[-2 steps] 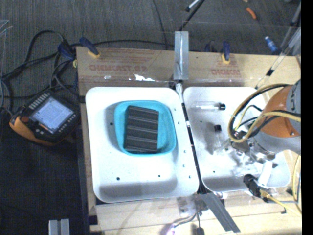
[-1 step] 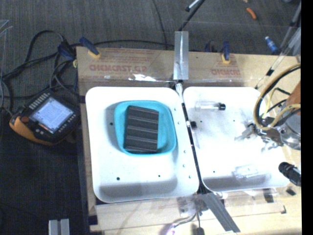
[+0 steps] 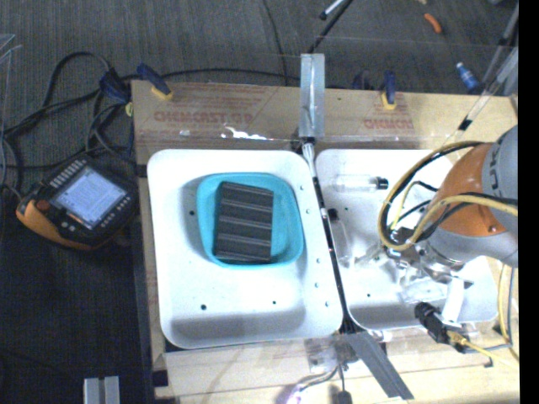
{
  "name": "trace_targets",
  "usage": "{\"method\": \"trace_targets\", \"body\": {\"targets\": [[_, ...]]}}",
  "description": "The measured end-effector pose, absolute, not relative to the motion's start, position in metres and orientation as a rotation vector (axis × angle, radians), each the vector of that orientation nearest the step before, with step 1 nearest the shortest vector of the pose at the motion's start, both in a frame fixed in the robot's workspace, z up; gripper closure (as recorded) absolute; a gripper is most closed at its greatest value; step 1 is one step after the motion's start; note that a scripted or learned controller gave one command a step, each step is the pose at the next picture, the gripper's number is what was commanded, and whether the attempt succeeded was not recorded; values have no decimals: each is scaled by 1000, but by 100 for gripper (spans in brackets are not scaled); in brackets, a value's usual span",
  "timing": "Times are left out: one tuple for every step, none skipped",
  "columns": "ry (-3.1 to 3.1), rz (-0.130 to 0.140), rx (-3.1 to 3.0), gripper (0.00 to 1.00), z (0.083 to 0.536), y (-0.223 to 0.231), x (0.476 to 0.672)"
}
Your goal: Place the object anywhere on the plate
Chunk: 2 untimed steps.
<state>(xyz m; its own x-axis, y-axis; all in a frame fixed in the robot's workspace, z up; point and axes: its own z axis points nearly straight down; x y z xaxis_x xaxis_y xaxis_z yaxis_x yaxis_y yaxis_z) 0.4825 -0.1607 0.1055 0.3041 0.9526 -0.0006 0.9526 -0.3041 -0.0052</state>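
A dark grey ribbed block point(image 3: 244, 221) lies flat on the light blue plate point(image 3: 291, 230) in the middle of the left bin point(image 3: 173, 301). My gripper point(image 3: 410, 274) hangs low over the floor of the right bin point(image 3: 362, 297), below the orange band of the arm point(image 3: 472, 194). It is well to the right of the plate and apart from the block. Cables and the wrist cover most of the gripper.
A clear tube-like item point(image 3: 357, 183) with a dark tip lies at the back of the right bin. A small dark piece point(image 3: 333, 215) sits by the divider between the bins. A handheld control pendant point(image 3: 84, 200) rests on the floor at the left.
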Motion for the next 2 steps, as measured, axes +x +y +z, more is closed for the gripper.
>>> {"method": "trace_targets", "body": {"targets": [[-1208,9,-2900,0,190,-194,483],[-1516,6,-2753,0,338,-215,484]]}}
